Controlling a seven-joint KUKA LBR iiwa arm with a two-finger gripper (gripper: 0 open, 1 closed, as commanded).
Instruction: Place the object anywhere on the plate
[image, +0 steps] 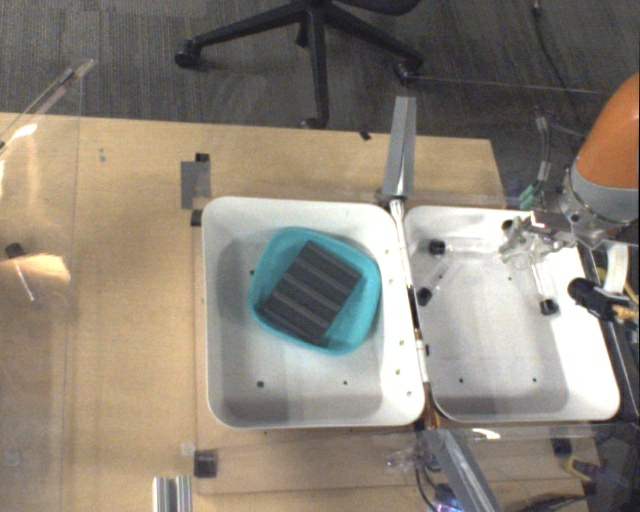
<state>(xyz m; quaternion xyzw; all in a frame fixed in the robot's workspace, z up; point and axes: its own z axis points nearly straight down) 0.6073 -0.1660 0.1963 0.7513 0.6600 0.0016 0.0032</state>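
Dark grey ribbed rectangular block (312, 291) lies flat on the teal square plate (268, 282) in the left white bin (225, 330), looks rigid and light, best pinched across its short sides; gripper (530, 238) over right bin (500, 380), finger state unclear.

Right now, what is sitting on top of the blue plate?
A dark grey ridged block lies on the blue plate, inside the left bin. It covers the plate's middle, so that part can't be seen.

Matt ribbed dark object (313, 291), smooth teal plate (365, 310), glossy white bins (230, 330), wooden bench (110, 330)
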